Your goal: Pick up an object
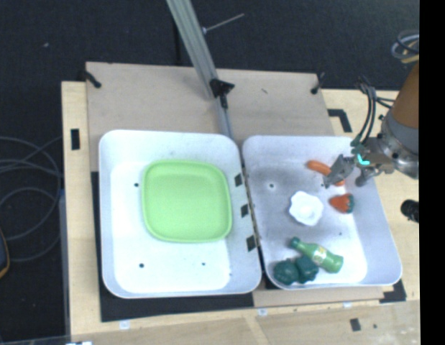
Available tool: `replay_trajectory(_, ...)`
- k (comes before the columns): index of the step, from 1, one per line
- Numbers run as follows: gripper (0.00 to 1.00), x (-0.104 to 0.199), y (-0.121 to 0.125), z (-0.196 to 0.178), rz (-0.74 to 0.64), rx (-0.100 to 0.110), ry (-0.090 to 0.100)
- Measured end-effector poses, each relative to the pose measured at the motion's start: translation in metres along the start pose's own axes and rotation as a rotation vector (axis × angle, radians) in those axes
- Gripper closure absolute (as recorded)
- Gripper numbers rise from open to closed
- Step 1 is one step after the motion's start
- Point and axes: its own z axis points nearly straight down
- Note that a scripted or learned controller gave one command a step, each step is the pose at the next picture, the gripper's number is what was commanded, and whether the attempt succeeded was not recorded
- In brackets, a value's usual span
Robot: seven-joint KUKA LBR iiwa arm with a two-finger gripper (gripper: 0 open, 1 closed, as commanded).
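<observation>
In the right bin (280, 157) lie an orange carrot-like piece (318, 167), a red strawberry-like piece (342, 203), a white crumpled object (306, 208), a green bottle (318, 255) and a dark green lump (295, 270). My gripper (349, 173) hangs over the bin's upper right part, its fingers apart, just right of the orange piece and above the red piece. Nothing sits between the fingers.
The left bin (121, 192) holds a light green square plate (186, 200). A slanted metal pole (197, 42) rises behind the bins. The arm enters from the right edge. Cables lie on the floor at the left.
</observation>
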Motion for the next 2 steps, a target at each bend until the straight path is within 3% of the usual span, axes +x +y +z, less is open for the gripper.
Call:
replay_trajectory(1,0.0,0.0,0.0,0.0,0.0,0.0,0.0)
replay_trajectory(2,0.0,0.001,0.001,0.042,0.0,0.003,0.0)
